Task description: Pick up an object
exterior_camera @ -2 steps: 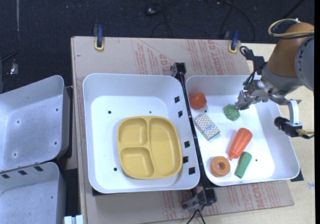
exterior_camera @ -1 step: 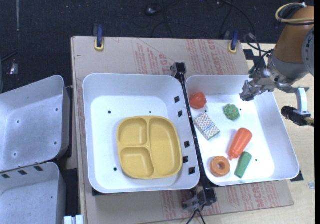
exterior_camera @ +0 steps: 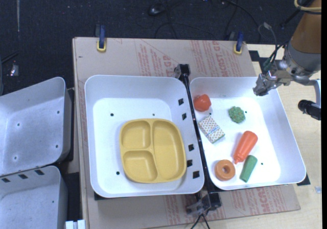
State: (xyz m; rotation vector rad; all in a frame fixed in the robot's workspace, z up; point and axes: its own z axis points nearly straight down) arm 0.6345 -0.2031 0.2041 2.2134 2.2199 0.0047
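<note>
At right of frame, the gripper hangs over the right bin's upper rim; finger spread unclear. Best aim for the tomato, standing apart at upper left.

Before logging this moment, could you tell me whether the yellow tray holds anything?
Empty: the yellow tray in the left bin shows three bare compartments.

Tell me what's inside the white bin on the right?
The right bin holds a red tomato, green broccoli, a small patterned box, an orange carrot, a green piece and an orange ring. Whatever lies beneath them is covered.
</note>
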